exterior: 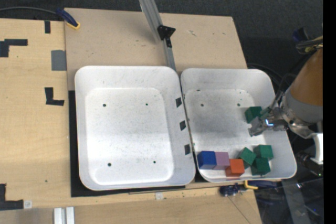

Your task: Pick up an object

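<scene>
The right bin (220,89) holds several small blocks. One green block (253,113) lies alone near the bin's right wall. My gripper (261,125) hangs low over the bin just below and to the right of that block, close to it or touching it. Along the bin's front edge sit a blue block (207,159), a purple block (222,158), an orange block (236,167) and three green blocks (260,159) bunched in the front right corner. The grey arm with its orange band (310,86) comes in from the right.
The left bin (126,128) stands beside the right one, and their walls meet in the middle. A slanted metal rail (149,2) runs down from the top to the bins' shared back corner. Wooden bench surface lies behind and to the left.
</scene>
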### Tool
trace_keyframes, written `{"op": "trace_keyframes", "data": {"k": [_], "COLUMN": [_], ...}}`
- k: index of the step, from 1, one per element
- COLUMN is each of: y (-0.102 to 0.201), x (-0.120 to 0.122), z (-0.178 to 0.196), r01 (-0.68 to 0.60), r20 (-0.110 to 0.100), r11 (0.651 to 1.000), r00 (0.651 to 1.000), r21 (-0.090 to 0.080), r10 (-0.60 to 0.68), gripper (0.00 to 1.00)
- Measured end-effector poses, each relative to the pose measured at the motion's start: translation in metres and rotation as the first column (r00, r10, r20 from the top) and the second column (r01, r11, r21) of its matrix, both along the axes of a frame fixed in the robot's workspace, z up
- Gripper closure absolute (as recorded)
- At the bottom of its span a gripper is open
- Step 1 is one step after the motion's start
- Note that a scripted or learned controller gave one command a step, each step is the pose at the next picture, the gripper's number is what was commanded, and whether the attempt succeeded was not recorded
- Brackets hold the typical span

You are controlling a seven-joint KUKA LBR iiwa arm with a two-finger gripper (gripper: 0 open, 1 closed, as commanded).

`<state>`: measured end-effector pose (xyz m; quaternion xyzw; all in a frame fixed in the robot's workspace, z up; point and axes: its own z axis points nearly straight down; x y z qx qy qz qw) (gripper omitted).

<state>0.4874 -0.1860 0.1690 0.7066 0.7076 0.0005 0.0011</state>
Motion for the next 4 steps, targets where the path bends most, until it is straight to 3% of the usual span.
{"op": "trace_keyframes", "data": {"k": [1, 3, 4], "y": [0.000, 0.102, 0.152], "x": [0.001, 0.021, 0.017], "z": [0.044, 0.049, 0.058], "r01": [0.000, -0.006, -0.006], "r20": [0.001, -0.002, -0.003], "r11": [1.000, 1.000, 1.000], "r00": [1.000, 1.000, 1.000], "r21": [-0.001, 0.003, 0.003], "r10": [0.000, 0.006, 0.006], "gripper": [1.00, 1.00, 1.00]}}
